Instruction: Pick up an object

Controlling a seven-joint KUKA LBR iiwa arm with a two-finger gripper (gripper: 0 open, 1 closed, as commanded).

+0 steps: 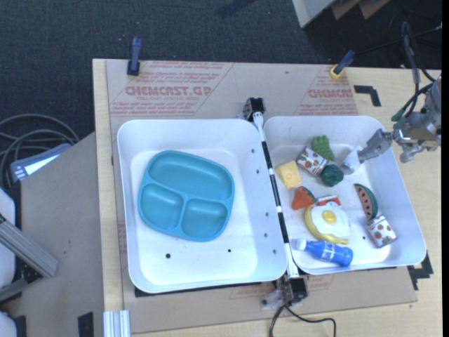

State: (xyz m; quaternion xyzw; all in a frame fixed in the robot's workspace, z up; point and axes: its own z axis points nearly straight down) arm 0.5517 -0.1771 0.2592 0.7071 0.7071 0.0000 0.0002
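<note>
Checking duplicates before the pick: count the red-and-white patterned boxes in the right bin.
2. One box sits near the bin's far side, beside the green toy; the other box lies at the near right, just below the watermelon slice. None looks hidden.

Bright, even overhead light, white bins [196,135] glaring a touch, soft shadows inside their rims, dark floor [105,12] dim and grainy, overall slightly soft focus, gripper [365,151] a bit blurred
</note>
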